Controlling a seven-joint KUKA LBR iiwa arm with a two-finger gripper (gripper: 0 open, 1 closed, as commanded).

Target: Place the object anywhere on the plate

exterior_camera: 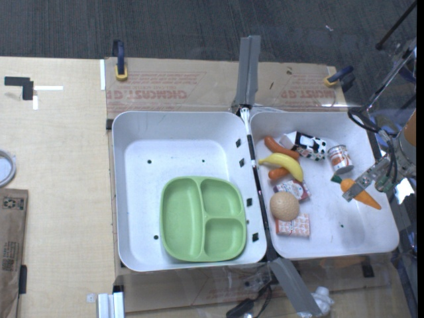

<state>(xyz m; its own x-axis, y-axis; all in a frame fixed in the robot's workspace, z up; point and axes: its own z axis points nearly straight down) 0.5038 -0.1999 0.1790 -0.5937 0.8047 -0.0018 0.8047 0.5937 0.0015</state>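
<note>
A green three-compartment plate (202, 227) lies in the left white bin (126, 177), towards its front. An orange carrot (363, 196) is at the right side of the right bin (331, 244), pointing to the right and front. My gripper (366, 179) reaches in from the right edge and sits directly over the carrot's thick end, touching or nearly touching it. The view does not show whether the carrot is gripped. The grey arm with its orange band (412, 132) stands above the bin's right wall.
The right bin also holds a banana (283, 162), a red sausage-like piece (276, 145), a small can (339, 158), a black-and-white toy (310, 144), a tan ball (285, 206) and small packets (293, 226). A grey divider post (248, 71) rises between the bins.
</note>
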